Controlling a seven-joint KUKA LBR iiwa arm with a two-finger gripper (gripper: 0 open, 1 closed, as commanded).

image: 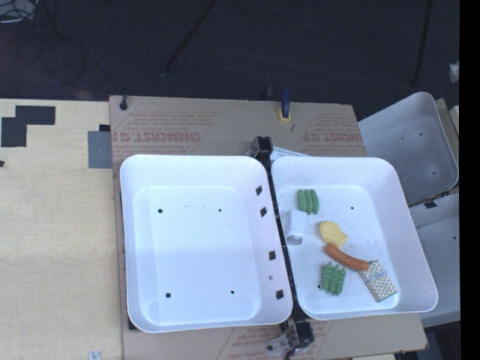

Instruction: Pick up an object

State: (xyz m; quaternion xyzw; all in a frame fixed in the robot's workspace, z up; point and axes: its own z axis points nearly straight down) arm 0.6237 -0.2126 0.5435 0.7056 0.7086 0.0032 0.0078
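Nearest to me, in the front right corner of the right-hand bin [375,208], a small block with a speckled pattern [379,282] lies slantwise on the floor. Just to its left lies a green ridged piece [333,277]. An orange-red sausage shape [346,258] lies tilted just behind these two. Its right end comes up to the block, though I cannot tell whether they touch. Behind the sausage's left end sits a yellow lump [333,234], close to it. Further left, near the wall by the seam, I make out a white cylinder [294,229], hard to read against the white floor. Farthest back in this bin lies a second green ridged piece [307,201], well apart from the front one. So every candidate for the pick is lying loose in the right-hand bin.

The left-hand bin [195,246] stands flush beside it, with a few small dark dots on its floor. A row of black clips [272,255] runs along the seam between the two.

Both bins rest on a cardboard sheet [195,130] with red lettering, which lies on the pale wooden worktop [52,231]. At the sheet's far edge stands a blue and yellow clamp [284,107]. A grey metal plate [409,141] lies beyond the right-hand bin's far corner.

I cannot tell the state of the gripper from this feed.
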